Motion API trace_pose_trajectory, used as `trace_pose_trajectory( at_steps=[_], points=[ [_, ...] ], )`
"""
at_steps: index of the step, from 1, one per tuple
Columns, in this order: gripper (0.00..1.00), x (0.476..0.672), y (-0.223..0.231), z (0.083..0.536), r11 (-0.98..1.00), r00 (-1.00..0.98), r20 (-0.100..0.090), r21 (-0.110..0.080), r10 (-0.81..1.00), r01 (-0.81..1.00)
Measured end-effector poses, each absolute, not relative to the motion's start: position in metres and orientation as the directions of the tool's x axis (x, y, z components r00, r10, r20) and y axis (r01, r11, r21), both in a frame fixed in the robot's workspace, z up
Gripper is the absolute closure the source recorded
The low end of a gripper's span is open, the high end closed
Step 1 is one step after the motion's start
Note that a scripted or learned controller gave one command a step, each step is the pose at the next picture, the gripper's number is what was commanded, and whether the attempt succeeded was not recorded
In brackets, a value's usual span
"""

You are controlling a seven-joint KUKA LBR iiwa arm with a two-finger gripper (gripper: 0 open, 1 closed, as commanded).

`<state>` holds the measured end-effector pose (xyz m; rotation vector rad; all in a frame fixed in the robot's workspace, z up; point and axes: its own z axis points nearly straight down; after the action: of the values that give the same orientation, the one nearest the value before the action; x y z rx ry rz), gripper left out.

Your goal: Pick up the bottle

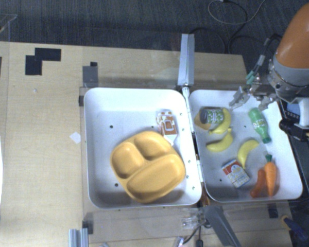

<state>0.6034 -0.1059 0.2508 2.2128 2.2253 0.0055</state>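
Left bin [95,153]: one yellow divided plate [147,165], lying upside down near the middle; one small carton [167,123] with a brown-and-white label, print too small to read, against the right wall. Right bin [293,187]: one can [213,116] with a green-and-dark label on its side, lettering illegible, resting on a yellow banana [220,126]; a second banana [220,143] just below; one small red-and-white box [235,173], writing unreadable, toward the front; a third banana [246,151] beside it; one green bottle [259,125], lying on its side near the back right, no label legible; two orange carrots [265,179] in the front right corner. The gripper [251,95] hung over the bin's back edge, just above the bottle, fingers spread apart, holding nothing.
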Motion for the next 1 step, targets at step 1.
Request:
trace_pose_trajectory(
  at_steps=[1],
  points=[
    [0.00, 0.6011, -0.1553, 0.2314, -0.038, 0.038, -0.001, 0.005, 0.999, 0.999]
  ],
)
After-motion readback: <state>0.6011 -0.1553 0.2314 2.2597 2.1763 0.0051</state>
